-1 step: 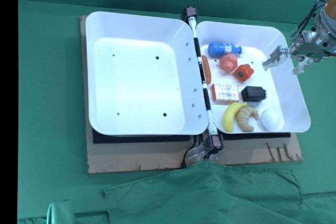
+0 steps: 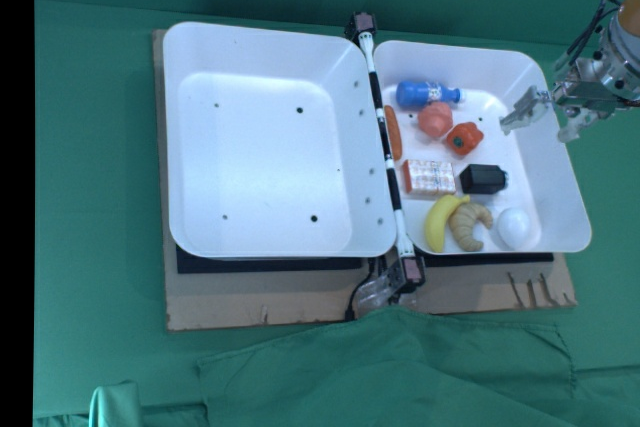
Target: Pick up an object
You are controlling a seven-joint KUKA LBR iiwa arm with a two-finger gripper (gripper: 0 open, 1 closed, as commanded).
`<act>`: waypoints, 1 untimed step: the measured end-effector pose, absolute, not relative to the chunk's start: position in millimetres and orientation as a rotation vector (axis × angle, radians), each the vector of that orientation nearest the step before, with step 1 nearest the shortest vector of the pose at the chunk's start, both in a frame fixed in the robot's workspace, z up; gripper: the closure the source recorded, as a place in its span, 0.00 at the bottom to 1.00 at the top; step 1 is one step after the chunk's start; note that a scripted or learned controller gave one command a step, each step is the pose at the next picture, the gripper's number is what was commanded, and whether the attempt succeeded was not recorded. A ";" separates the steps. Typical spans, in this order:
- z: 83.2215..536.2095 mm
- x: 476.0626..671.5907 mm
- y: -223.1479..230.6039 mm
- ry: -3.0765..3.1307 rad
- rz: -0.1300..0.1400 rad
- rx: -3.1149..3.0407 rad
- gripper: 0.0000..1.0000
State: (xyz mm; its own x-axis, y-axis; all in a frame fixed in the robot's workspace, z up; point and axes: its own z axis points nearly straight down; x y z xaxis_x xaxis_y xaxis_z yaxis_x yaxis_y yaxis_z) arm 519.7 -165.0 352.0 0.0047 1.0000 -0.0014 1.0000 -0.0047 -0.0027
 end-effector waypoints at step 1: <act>352.0 519.7 -165.0 -2.216 0.004 -2.226 0.00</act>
